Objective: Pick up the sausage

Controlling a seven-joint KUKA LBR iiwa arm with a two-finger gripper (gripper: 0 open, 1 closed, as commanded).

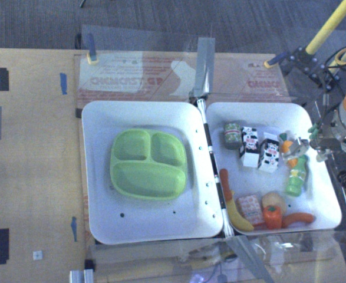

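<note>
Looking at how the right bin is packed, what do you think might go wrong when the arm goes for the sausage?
1. The sausage lies against the near wall of the right bin, so a finger may hit the rim.
2. A red pepper touches its left end; the grasp may catch that instead.
3. The gripper sits at the far-right rim, above the green bottle, which a descent might knock.
</note>
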